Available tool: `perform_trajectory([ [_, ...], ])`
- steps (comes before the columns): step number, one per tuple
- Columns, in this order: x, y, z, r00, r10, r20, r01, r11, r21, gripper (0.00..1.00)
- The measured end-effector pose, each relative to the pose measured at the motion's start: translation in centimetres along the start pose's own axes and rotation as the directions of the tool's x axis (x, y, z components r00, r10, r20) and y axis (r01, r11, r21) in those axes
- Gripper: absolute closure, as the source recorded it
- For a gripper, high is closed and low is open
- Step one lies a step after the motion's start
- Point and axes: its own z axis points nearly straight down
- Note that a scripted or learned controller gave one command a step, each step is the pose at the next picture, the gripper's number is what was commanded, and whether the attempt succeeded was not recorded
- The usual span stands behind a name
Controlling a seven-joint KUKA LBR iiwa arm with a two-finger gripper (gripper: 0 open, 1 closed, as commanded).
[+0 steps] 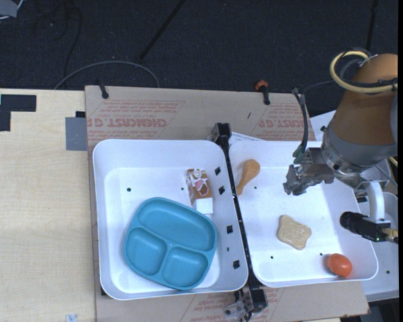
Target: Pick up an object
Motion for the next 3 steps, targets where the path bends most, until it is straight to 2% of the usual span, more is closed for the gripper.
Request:
perform_trajectory([
  [1,5.7,0.2,1.7,1.000,0.000,0.000,0.000,1.000,0.003,1.00],
  [2,10.0,1.5,2.5,1.000,0.002,0.001,-0.002,1.000,0.002,1.00],
  [3,16.1,1.7,3.5,1.000,0.001,0.001,-0.001,1.000,0.002,1.00],
])
